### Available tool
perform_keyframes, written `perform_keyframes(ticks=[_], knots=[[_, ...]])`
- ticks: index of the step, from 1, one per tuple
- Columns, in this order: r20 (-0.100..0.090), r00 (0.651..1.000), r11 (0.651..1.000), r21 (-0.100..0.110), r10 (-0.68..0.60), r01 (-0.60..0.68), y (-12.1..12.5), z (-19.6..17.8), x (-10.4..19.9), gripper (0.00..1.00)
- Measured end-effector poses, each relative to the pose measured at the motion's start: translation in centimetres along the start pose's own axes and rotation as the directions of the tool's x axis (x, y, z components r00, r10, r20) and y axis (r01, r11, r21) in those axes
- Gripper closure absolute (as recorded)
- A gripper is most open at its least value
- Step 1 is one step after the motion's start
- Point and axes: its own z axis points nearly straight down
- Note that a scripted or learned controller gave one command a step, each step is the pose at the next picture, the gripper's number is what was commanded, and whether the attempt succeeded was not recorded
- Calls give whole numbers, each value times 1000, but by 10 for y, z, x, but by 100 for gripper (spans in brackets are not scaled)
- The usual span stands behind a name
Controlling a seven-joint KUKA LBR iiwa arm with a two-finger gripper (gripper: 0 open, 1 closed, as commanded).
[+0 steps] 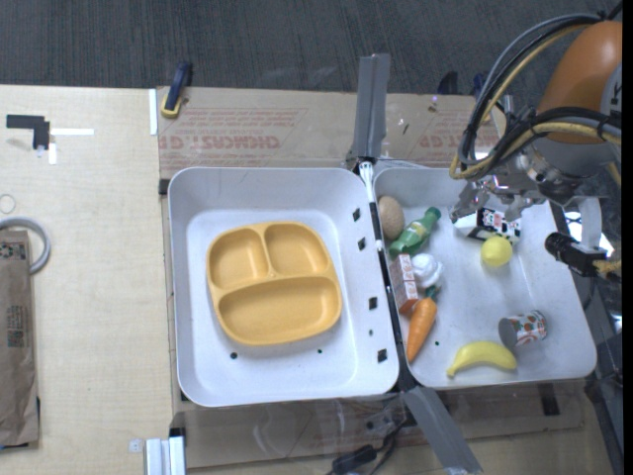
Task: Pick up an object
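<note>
The right bin [569, 364] holds several small items. A brown potato [390, 216], a green bottle [416, 231], a white toy [425, 266] and a red packet [405, 283] lie along its left wall. Below them are an orange carrot [420, 327], a yellow banana [482, 358] and a small tipped can [524, 329]. A yellow lemon [497, 252] sits near the bin's back right, touching a small black-and-white object [500, 227]. My gripper [485, 209] hangs low over the back of this bin, just above and left of that black-and-white object.
The left bin [188, 295] holds a yellow divided plate [274, 282]. A metal clamp post [371, 107] rises between the bins at the back. Cables and the orange-banded arm [584, 77] crowd the upper right. A brown paper bag [15, 334] lies far left.
</note>
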Motion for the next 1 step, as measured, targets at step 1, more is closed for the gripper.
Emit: perform_keyframes(ticks=[1], knots=[[1,991,991,-2,-136,136,-19,102,33,0]])
